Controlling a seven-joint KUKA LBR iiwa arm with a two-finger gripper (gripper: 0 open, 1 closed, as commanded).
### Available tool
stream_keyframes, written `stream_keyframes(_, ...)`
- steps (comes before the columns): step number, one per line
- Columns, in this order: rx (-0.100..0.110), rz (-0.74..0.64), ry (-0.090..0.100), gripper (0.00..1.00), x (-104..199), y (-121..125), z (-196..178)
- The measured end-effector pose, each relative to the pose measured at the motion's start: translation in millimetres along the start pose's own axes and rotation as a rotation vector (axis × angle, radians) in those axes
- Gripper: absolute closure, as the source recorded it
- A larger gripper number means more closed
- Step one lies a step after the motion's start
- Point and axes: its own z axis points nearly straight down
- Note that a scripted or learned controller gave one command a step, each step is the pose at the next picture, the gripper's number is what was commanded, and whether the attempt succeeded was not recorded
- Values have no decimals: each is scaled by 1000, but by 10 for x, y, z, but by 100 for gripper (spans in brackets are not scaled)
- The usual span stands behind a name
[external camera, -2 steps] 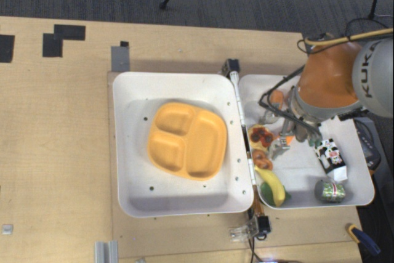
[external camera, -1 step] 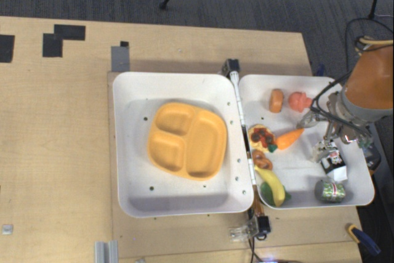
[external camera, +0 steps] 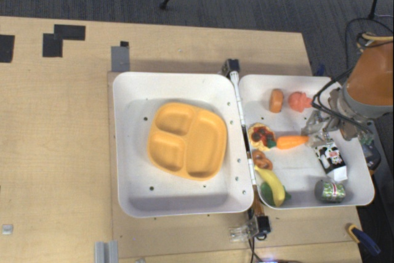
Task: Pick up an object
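The right bin point(external camera: 363, 185) holds several toy foods. An orange carrot point(external camera: 290, 142) lies near its middle, and my gripper point(external camera: 316, 128) hangs just above and to the right of the carrot's right end. An orange bread roll point(external camera: 277, 100) and a pink piece point(external camera: 300, 101) lie at the back. A small pizza-like piece point(external camera: 261, 134), a pretzel point(external camera: 261, 160) and a yellow banana point(external camera: 272, 186) line the left wall. A black and white packet point(external camera: 331, 157) and a green can point(external camera: 332, 190) sit at the front right. Nothing shows held by the gripper.
The left bin point(external camera: 132, 132) holds a yellow divided plate point(external camera: 186, 139). A metal clamp point(external camera: 232, 66) stands at the back where the two bins meet. The grey and orange arm point(external camera: 372, 80) comes in over the right bin's back right corner.
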Motion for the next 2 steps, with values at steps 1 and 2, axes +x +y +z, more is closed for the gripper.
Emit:
stream_keyframes(1, -5, -235, 8, 100, -238, 242, -593)
stream_keyframes(2, -6, -235, 8, 0, -236, 243, -592)
